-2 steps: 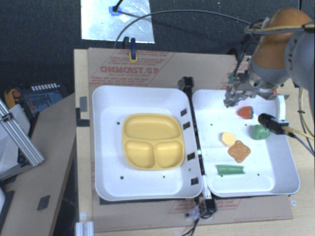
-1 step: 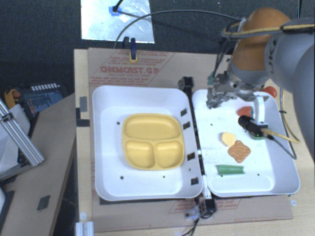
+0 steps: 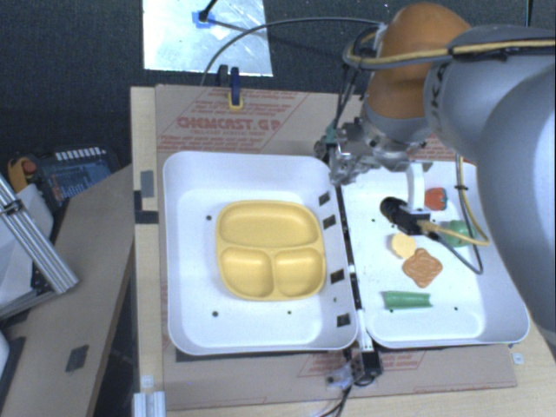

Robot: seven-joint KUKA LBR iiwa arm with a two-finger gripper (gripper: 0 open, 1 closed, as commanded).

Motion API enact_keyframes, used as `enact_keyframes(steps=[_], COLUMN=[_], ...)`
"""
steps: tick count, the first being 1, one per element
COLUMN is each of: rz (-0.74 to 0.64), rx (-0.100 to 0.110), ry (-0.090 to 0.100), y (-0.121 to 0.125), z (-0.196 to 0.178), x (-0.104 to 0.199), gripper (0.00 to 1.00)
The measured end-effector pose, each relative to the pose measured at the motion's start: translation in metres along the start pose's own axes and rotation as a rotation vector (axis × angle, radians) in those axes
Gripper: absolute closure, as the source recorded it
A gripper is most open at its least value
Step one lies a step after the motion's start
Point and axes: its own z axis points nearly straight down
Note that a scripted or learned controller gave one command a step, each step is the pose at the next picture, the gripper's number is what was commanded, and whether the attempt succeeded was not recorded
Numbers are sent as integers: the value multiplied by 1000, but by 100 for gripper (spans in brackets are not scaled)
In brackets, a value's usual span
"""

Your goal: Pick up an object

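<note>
Camera view: gripper [image 3: 340,165] sits over the seam between the left bin [image 3: 187,233] and right bin [image 3: 495,320], at the far end. Can't tell whether it is released or clenched; nothing visibly held.

Candidates are all in the right bin:
- red-orange piece [image 3: 435,199]
- pale yellow piece [image 3: 401,245], touching the brown waffle-like piece [image 3: 422,268]
- green piece [image 3: 406,300], lying apart near the front

Yellow divided tray [image 3: 269,248] lies in the left bin. It is probably too wide to pinch.

Suggest the green piece as the isolated target: shift right, align across its short axis, descend straight, clear of the bin wall.
</note>
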Motion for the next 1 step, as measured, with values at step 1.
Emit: enact_keyframes(steps=[1], rz=[1], rx=[0], ry=[0], y=[0], z=[-15], x=[54], gripper=[100])
